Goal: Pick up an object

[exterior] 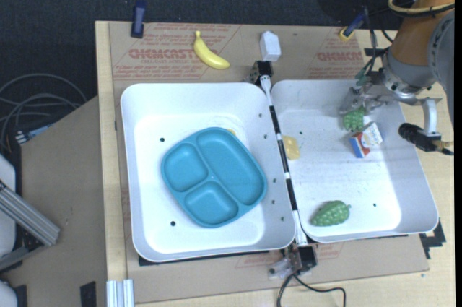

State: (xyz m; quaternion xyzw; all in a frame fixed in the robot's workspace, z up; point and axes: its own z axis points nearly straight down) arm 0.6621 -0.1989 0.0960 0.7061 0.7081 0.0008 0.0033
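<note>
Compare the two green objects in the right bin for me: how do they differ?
The green object at the bin's front is larger and lies in the open, apart from everything. The green object at the back is smaller, sits directly under the end effector, and is close to a red, white and blue item. Both look bumpy.

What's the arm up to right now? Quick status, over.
Gripper low in right bin, at green object; grasp not confirmed. Red-white-blue packet close beside it. Green bunch and blue tray well apart.
</note>
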